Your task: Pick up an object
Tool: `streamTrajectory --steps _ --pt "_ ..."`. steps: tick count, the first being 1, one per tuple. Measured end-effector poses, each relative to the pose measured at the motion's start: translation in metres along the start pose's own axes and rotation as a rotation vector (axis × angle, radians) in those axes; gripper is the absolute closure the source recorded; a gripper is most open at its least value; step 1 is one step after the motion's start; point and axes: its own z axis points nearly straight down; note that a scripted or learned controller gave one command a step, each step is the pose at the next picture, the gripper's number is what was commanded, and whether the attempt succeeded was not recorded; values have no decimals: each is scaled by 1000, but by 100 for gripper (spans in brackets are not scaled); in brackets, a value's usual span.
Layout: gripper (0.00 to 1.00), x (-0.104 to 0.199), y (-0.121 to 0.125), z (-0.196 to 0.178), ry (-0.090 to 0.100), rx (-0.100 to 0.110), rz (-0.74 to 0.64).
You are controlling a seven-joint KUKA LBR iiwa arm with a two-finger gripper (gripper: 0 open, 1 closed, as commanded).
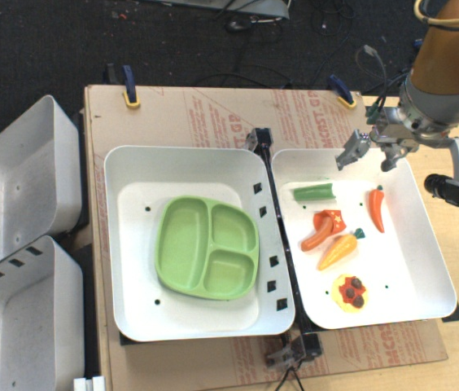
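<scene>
Gripper (370,155) hangs with fingers apart and empty over the far edge of the right bin (433,296), and green bean (313,191) lies just below-left, its long axis running left-right.

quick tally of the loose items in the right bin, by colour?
Green: 1, the green pepper
Red: 2, the slim red chili and the red pepper piece
Orange: 1, the orange carrot
Yellow with dark red topping: 1, the small pizza piece
Total: 5
</scene>
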Motion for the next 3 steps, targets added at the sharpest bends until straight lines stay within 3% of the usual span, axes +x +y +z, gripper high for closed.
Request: streamTrajectory --steps 1,3 --pt "0 0 2 -8 -2 -13 -2" --pt "0 -6 0 100 -2 -9 0"
